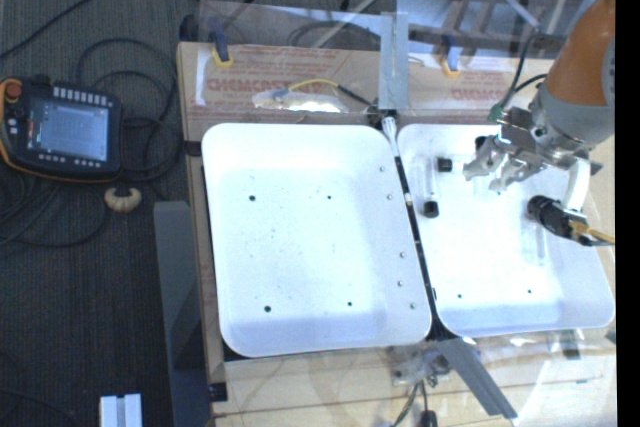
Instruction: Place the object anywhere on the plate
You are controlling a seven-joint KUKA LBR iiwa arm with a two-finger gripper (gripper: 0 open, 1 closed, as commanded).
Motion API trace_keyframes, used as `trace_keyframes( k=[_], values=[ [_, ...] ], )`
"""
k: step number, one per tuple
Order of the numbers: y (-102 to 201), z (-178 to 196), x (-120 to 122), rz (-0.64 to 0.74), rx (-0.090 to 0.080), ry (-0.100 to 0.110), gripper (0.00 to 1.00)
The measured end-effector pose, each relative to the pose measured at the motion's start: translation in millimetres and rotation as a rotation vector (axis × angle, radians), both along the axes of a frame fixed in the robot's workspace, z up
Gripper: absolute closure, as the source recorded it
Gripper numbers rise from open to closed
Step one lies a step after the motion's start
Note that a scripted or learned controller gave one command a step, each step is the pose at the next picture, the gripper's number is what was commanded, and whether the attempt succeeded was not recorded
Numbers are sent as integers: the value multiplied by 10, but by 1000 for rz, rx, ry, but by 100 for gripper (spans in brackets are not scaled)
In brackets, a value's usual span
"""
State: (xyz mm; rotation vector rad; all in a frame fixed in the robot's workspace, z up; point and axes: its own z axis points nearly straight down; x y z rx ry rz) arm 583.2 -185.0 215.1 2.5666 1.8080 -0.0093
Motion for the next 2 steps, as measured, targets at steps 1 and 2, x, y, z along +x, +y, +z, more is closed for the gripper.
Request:
trace_keyframes(
  k=[1, 2],
  values=[
    [1570, -329, 131, 248, 7, 1, 100],
    [1570, -327, 132, 248, 7, 0, 0]
  ],
)
